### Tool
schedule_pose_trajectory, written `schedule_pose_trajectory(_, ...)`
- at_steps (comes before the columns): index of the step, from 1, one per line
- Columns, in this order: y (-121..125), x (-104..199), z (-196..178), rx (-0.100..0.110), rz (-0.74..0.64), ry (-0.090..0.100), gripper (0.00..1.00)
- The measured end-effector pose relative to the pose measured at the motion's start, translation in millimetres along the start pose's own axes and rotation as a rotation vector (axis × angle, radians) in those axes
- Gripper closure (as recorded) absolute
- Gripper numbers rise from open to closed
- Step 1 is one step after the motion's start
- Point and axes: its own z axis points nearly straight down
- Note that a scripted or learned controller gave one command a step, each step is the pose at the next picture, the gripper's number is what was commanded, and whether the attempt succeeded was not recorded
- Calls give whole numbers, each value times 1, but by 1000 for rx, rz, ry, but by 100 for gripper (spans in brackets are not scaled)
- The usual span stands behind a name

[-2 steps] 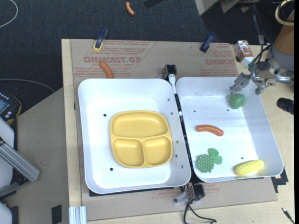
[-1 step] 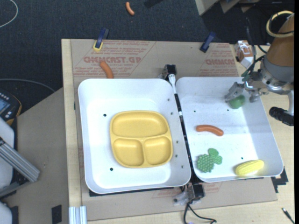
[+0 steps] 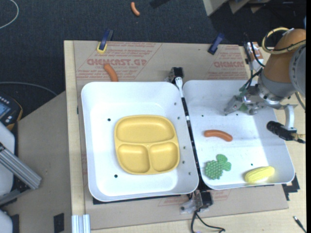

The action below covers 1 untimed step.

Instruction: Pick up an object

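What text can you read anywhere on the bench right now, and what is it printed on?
"CHEMCAST GP": red print on the brown protective sheet, behind the left bin.
A second red print of the same kind behind the right bin, partly cut off and too blurred to read.
Nothing else legible.

Grey arm (image 3: 291, 76) with orange band, yellow cable loop, metallic silver hand (image 3: 241, 105).

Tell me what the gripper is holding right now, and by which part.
Nothing. The gripper hangs over the right bin, with nothing between its fingers; the sausage, broccoli and corn lie apart from it.
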Motion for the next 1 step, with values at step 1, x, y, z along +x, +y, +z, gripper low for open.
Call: schedule_pose_trajectory(1, 0, 0, -3, -4, 1, -1, 0)
